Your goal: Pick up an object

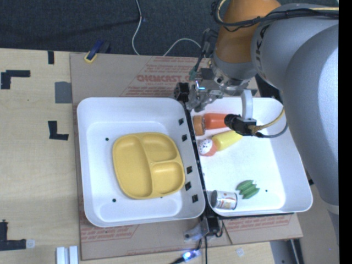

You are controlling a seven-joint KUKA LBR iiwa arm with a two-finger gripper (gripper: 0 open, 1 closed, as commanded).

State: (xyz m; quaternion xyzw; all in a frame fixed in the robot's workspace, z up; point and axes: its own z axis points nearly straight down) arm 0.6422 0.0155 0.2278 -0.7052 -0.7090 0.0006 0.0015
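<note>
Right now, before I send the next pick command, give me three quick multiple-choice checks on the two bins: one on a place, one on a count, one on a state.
1. Where does the yellow divided plate lie?
A. In the left bin
B. In the right bin
C. On the cardboard outside the bins

2. How many compartments does the plate have?
A. One
B. Three
C. Five

3. How does the small metal can sit?
A. Upright in the left bin
B. Stacked on the plate
C. On its side near the right bin's front edge

Answers:
1. A, the plate rests on the left bin's floor.
2. B, its ridges mark one long section and two smaller ones.
3. C, it lies tipped beside the green pod, with its open end facing the view.
</note>
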